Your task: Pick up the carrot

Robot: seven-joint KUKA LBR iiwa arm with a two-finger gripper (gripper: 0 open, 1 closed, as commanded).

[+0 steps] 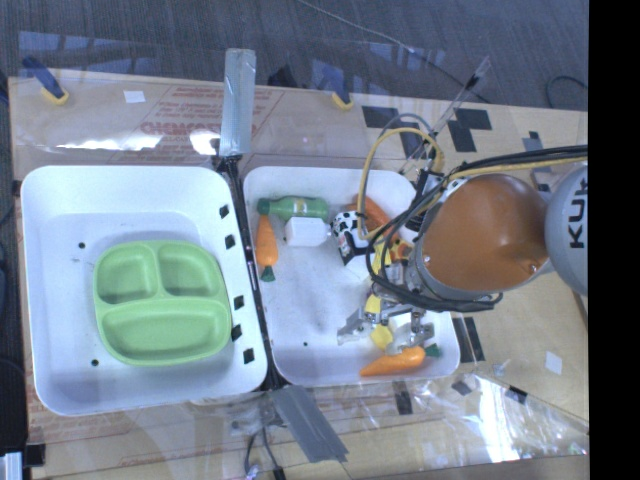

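Two carrots lie in the right bin. One carrot rests along the near wall, its green top pointing right. The other carrot lies against the left wall, pointing away from the camera. My gripper hangs just above the near carrot, under the orange wrist band. Its fingers stand apart, with a small yellow piece lying between them. The fingers do not touch either carrot.
A green bottle, a white block, a black-and-white toy and an orange item crowd the right bin's far side. The left bin holds a green divided plate. Yellow and black cables loop above the wrist.
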